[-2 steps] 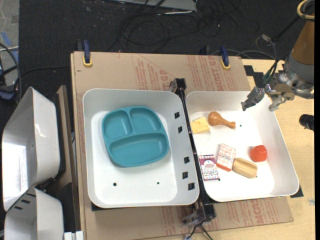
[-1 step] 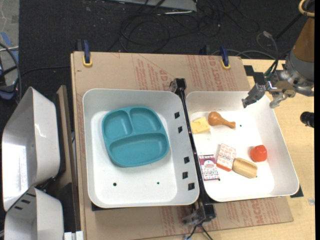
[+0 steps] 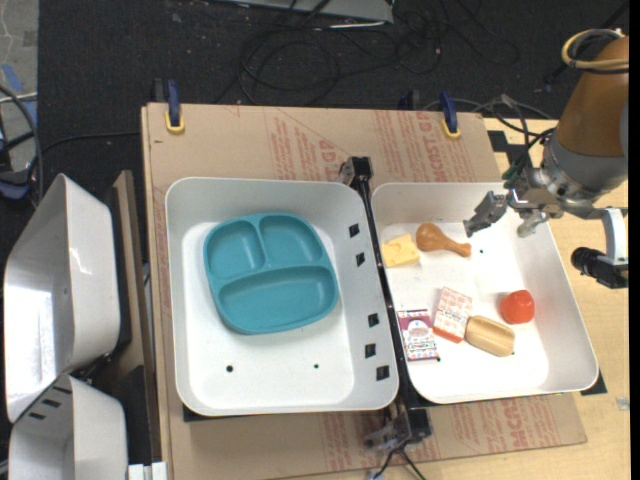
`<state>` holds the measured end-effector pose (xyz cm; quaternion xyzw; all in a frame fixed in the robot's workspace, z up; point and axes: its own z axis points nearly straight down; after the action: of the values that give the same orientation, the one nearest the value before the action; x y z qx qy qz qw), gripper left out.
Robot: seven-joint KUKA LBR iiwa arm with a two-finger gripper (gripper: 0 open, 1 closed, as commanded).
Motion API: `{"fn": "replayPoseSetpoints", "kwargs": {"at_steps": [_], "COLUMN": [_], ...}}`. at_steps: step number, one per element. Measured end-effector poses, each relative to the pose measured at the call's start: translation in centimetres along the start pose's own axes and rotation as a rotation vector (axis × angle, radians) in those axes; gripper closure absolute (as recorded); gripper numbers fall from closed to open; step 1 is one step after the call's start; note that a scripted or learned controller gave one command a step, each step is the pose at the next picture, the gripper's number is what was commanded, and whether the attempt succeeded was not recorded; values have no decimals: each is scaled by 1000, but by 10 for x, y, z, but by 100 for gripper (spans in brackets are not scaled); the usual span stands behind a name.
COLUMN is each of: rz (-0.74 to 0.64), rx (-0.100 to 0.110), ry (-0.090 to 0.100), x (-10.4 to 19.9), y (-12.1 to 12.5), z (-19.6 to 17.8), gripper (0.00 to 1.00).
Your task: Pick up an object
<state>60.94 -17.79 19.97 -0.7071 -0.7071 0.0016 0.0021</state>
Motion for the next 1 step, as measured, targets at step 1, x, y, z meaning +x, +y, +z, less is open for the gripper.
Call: {"fn": "replayPoseSetpoints", "kwargs": {"at_steps": [1], "rz": [1], "rx": [-1], "ry": [0], "x": [1], "y": [-5], "z": [45], "gripper": [0]}}
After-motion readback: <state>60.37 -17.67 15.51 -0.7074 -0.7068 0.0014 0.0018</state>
